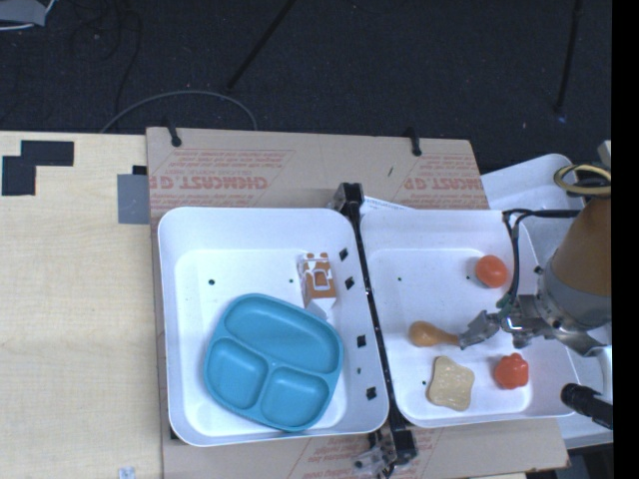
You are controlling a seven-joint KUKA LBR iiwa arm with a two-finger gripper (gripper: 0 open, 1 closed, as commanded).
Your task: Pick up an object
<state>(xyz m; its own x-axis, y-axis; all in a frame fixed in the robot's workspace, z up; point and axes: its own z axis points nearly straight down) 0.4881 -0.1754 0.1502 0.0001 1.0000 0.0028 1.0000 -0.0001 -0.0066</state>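
In the right bin point(419, 233) lie an orange ball point(490, 269), a tan drumstick point(430, 335), a slice of bread point(450, 383) and a red tomato point(510, 370). My gripper point(499, 334) hangs low over this bin, between the ball and the tomato. It is open with nothing between its fingers. One dark finger point(478, 330) reaches toward the drumstick's thin end and looks close to it. The grey arm with its orange band point(587, 252) comes in from the right.
The left bin point(190, 238) holds a blue divided plate point(272, 361) and a small orange-and-white box point(318, 277) near the black divider point(365, 307) between the bins. Cables point(519, 228) loop beside the arm at the right bin's far corner.
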